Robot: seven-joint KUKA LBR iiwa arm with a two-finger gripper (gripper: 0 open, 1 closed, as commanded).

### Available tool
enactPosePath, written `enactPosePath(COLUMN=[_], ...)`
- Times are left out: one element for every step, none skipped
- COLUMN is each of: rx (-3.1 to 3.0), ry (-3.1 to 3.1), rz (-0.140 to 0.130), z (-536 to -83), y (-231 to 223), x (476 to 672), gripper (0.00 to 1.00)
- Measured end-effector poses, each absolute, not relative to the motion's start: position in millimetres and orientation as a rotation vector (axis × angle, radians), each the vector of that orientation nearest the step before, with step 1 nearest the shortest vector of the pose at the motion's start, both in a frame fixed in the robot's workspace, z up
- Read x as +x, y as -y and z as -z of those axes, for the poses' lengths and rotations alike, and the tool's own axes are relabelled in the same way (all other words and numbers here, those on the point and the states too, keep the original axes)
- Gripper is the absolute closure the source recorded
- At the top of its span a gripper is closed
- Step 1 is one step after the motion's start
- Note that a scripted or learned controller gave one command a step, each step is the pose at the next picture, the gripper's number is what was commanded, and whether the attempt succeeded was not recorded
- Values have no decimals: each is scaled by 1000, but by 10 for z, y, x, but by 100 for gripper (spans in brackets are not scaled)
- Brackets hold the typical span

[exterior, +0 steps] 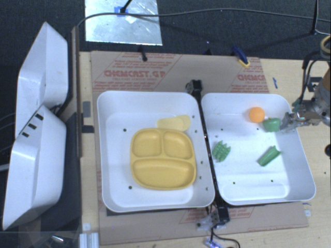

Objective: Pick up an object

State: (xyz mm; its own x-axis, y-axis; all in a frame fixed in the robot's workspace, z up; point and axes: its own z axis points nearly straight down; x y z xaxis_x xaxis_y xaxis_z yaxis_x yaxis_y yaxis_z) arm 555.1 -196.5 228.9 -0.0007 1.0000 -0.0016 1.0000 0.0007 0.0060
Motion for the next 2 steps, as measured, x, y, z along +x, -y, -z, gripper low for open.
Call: enactPosePath(rx=[2218,2217], ry=[-2220,-2227], rz=[-3,-1], z=[-2614,-2467], y=[1967,1413], x=[5557,5496], gripper=[100,100])
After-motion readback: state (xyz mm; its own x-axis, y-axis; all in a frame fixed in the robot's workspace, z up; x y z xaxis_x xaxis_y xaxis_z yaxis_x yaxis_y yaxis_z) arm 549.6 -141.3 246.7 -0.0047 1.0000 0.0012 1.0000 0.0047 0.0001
